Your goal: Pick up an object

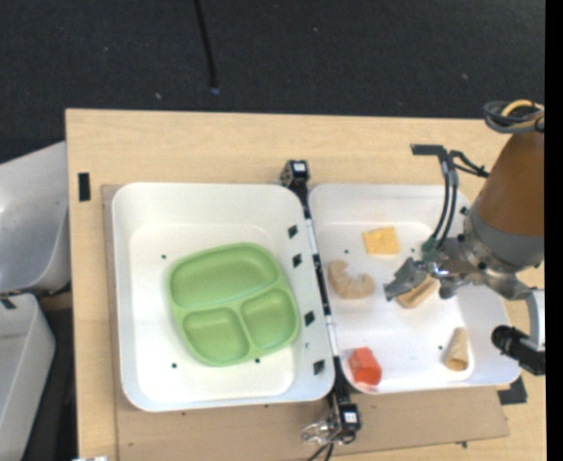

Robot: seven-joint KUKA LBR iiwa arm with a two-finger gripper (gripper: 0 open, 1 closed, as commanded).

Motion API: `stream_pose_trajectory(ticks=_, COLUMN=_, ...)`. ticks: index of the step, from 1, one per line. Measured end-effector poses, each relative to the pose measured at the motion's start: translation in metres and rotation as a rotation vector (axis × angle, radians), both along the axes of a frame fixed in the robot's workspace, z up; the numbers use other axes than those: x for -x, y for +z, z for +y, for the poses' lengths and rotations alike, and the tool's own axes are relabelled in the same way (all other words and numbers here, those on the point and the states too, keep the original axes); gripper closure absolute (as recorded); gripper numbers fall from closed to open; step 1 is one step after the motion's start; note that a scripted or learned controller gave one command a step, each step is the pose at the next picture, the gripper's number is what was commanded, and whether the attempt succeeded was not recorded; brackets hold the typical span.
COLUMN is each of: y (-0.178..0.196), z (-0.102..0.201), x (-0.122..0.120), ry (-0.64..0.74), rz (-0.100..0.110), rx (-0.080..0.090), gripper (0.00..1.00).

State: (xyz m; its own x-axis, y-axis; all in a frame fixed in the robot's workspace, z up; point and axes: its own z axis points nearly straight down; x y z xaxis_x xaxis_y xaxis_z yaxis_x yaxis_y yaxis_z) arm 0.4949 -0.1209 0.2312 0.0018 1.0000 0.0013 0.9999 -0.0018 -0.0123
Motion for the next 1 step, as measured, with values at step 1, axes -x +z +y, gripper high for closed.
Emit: stream_pose_trajectory(ticks=1, y=0.0062, z=0.0001, x=-0.0025, ry=0.003, rz=-0.013, rx=0.002, gripper=0.00)
